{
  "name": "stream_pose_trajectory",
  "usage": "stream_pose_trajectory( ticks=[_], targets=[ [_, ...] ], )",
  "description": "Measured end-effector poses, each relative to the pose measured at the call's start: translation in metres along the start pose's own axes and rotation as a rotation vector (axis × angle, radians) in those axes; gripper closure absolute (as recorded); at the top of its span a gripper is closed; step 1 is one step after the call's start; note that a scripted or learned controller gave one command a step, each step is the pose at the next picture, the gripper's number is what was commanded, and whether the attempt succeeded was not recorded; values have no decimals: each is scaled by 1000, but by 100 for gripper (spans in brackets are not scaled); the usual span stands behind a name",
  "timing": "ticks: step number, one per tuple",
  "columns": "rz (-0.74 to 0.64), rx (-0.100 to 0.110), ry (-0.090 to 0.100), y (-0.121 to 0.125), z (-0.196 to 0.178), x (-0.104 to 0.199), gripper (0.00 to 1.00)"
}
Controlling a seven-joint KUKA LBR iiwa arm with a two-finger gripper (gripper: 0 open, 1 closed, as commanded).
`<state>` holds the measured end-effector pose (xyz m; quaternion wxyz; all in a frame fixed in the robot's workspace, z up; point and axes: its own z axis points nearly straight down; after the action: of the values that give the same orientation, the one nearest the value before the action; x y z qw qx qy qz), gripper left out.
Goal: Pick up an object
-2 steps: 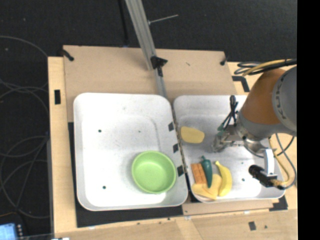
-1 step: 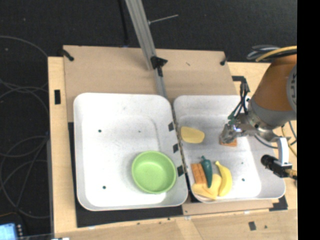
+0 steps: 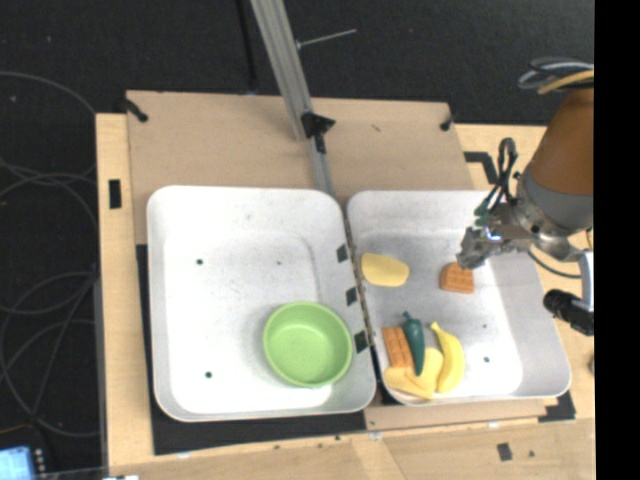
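While the arm (image 3: 562, 163) reaches in over the right bin (image 3: 500, 368), the tool (image 3: 478, 250) hangs just above and beside the orange waffle-like block (image 3: 457, 279), which lies flat on the floor of that bin; whether the tool touches the block cannot be told, nor can the state of the tool be told at this resolution. Relative to the block, a pale yellow oval piece (image 3: 384, 270) lies toward the divide between the two bins. Nearer the front edge than the block, a cluster rests in the bin's corner: a banana (image 3: 450, 356), a green pepper-shaped item (image 3: 414, 334) and an orange ridged piece (image 3: 397, 346), all touching or overlapping. The left bin (image 3: 220, 238), well apart from the block, holds a green bowl (image 3: 307, 343), upright. Both bins sit on the worktop (image 3: 230, 138).
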<state>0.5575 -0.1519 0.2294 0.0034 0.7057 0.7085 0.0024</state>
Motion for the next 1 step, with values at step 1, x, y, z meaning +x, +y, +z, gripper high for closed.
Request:
stream_pose_trajectory(
  ticks=[1],
  targets=[
    [-3,6,2,15,8,53,100]
  ],
)
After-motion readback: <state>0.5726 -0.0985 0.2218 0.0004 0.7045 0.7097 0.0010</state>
